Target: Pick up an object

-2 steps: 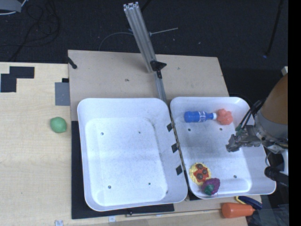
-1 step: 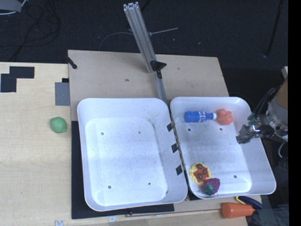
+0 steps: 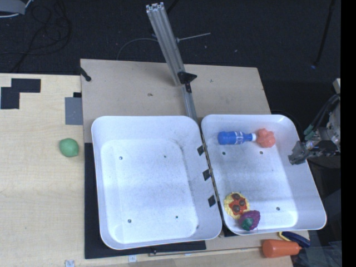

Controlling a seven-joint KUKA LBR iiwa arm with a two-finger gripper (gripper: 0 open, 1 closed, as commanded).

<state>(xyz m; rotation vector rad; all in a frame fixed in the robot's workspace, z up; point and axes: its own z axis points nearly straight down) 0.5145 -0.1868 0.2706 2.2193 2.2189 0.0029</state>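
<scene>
In the right bin (image 3: pixel 289 193) a blue bottle-shaped toy (image 3: pixel 236 138) lies near the back wall, with an orange lump (image 3: pixel 266 138) touching its white tip. Near the front wall sits a yellow toy with red and dark spots (image 3: pixel 236 203), and a purple and green piece (image 3: pixel 250 220) lies just in front of it. My gripper (image 3: pixel 299 154) hovers at the right bin's right rim, dark and small at the end of the arm; nothing shows between its fingers.
The left bin (image 3: pixel 147 182) stands beside the right one, joined by black clips. A green ball (image 3: pixel 69 147) rests on the wooden bench to the left. An orange object (image 3: pixel 281 247) lies outside the front of the right bin. A metal rail (image 3: pixel 169 43) slants at the back.
</scene>
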